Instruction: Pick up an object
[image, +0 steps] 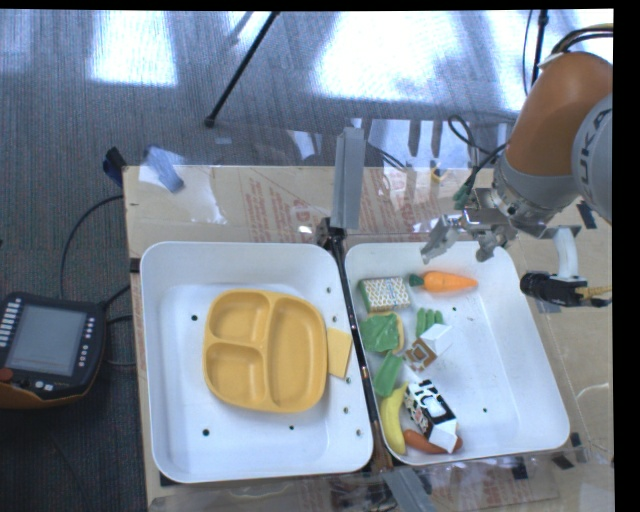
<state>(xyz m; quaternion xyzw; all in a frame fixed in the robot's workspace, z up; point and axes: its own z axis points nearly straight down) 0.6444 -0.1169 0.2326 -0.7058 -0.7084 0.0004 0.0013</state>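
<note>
Several toy foods crowd the right white bin (530, 350); the orange plastic carrot (447, 283) lies just below the two-finger gripper (466, 236), whose jaws hang spread and empty. Descending off-centre could nudge the carrot aside.

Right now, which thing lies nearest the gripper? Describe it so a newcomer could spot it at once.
Look at the right bin, at its far edge below the gripper. There lies a toy carrot on its side, green top pointing left toward a checked waffle. It is the one long orange piece there; its neighbours are green or tan.
</note>
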